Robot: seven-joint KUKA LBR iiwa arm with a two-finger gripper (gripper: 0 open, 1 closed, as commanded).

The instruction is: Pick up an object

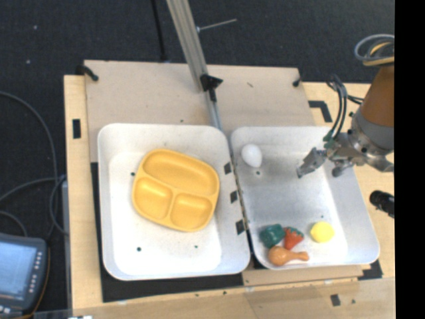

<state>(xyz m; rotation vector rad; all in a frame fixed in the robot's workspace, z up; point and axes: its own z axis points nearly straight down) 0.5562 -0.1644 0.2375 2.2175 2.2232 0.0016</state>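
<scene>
I noted the gripper (pixel 322 165) spread open and holding nothing above the right bin (pixel 352 211), with 4 candidates huddled at its near wall, the yellow ball (pixel 322 232) among them, and 1 white egg (pixel 251 155) standing apart, likely easiest.

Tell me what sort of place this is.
Probably a robotics lab's grasping test bench: two white bins side by side, toy food and a yellow divided plate in them, and a gripper reaching in above the right-hand bin.
</scene>
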